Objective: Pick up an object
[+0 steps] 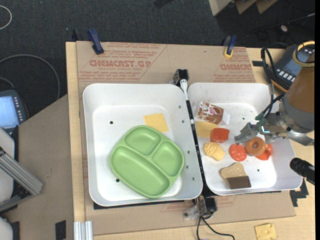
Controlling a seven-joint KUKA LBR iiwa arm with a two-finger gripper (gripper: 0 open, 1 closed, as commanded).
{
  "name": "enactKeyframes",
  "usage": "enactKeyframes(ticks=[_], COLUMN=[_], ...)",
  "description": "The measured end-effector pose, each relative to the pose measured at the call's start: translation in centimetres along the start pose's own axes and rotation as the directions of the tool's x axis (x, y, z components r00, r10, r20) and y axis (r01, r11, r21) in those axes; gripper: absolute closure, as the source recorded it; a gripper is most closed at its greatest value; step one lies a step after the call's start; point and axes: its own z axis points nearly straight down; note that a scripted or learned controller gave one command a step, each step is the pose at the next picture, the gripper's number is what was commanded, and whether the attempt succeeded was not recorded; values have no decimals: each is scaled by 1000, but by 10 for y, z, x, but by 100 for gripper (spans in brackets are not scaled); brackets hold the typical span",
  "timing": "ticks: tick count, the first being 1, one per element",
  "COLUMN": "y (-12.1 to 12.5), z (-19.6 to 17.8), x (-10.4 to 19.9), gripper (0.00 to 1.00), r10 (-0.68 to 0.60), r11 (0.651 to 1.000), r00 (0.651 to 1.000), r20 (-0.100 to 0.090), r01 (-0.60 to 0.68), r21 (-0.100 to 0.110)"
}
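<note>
The right bin (250,91) holds several toy foods. Among them are a brown-and-white packet (210,113), a yellow slab (202,129), a red block (220,134), a ridged yellow piece (215,151), a red round piece (238,152), a brown donut (256,146), a bread slice (233,170) and a dark brown block (239,182). My gripper (252,133) hangs low over the right side of this bin, just above the donut and slightly to its left. A red piece (266,153) peeks out beside the donut.
The left bin (95,134) holds a green divided plate (146,160) and a yellow cheese slice (156,121). A black divider strip (189,114) runs between the bins. The grey arm (300,104) crosses the right bin's right rim. Blue clamps (95,40) sit at the board's far edge.
</note>
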Motion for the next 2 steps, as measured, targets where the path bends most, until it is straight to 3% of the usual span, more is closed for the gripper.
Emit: enactKeyframes(ticks=[1,2], y=[21,10], z=[122,132], x=[-6,3], gripper=[0,0], r10=[3,4], r11=[1000,1000], r00=[1000,1000], r20=[5,4], r01=[-3,-4], r21=[-11,-15])
